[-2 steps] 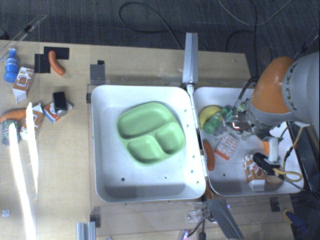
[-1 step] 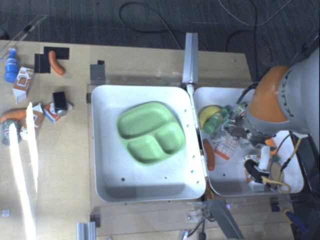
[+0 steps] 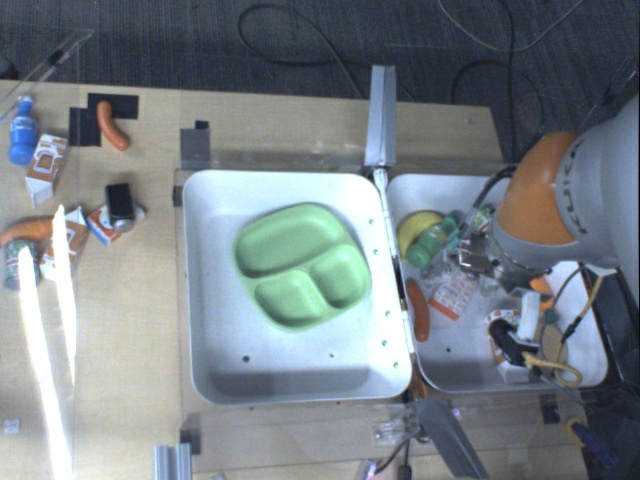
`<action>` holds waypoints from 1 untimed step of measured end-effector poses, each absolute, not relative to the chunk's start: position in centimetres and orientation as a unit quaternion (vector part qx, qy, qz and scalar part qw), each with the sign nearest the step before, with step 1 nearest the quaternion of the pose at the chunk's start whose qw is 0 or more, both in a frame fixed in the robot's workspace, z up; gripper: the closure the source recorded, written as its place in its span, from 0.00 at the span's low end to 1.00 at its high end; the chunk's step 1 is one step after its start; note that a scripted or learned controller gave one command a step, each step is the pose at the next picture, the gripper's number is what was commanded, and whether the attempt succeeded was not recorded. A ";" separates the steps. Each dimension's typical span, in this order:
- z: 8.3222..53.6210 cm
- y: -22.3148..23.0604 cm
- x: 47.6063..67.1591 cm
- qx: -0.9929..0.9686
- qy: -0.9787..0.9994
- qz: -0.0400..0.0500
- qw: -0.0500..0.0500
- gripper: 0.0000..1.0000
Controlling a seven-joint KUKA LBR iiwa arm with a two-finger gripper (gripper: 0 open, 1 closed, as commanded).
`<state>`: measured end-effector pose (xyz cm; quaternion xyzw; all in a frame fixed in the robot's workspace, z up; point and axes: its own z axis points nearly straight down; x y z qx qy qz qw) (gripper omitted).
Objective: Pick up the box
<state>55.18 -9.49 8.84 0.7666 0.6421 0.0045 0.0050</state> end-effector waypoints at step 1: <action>9.9 -9.3 55.4 0.765 0.644 0.007 0.006 1.00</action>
